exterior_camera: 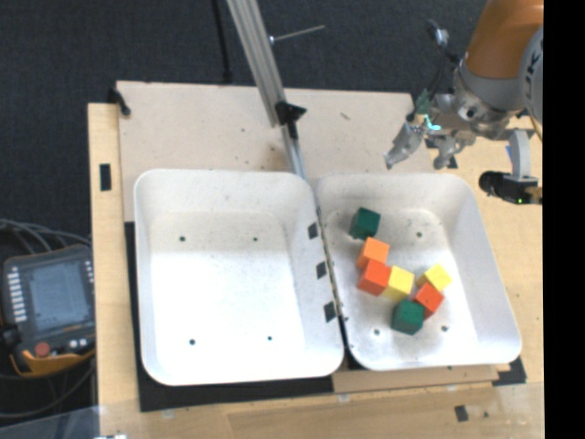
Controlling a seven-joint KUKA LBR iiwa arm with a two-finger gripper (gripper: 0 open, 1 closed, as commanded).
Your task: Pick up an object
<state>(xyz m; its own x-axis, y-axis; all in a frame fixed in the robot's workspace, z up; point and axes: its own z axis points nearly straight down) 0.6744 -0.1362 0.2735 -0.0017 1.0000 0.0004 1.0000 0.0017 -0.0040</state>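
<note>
Two-finger metal gripper (422, 148) with fingers spread apart, holding nothing, above far rim of right shallow white plastic bin (489, 273), coloured wooden cubes (395, 274) clustered inside

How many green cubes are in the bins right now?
2, both in the right bin: one green cube at the cluster's far end, another at its near end. None looks hidden.
</note>
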